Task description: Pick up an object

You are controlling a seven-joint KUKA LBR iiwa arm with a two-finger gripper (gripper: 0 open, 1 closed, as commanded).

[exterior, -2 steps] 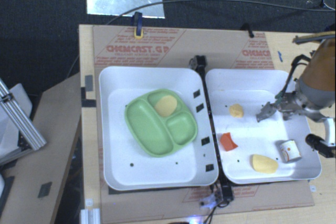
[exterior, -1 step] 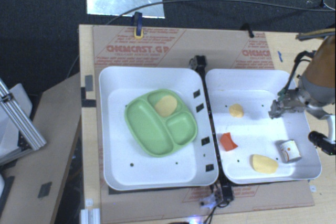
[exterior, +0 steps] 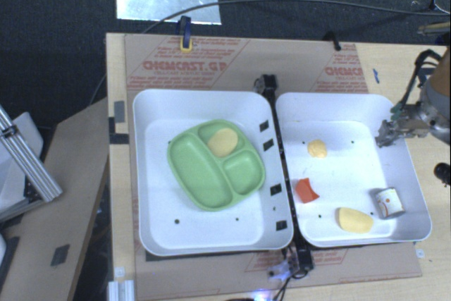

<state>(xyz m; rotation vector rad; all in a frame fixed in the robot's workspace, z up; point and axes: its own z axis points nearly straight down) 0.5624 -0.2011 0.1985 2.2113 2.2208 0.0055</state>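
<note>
A red object (exterior: 306,190) lies in the right bin (exterior: 405,173) among three yellow and white items, while the gripper (exterior: 390,132) hovers above the bin's right edge, holding nothing visible.

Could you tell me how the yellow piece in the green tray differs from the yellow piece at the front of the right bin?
The yellow piece in the green tray sits in a tray compartment in the left bin; the front yellow piece lies straight on the right bin's floor. The first looks rounder and paler, the second longer and brighter. Both are small yellow lumps.
</note>
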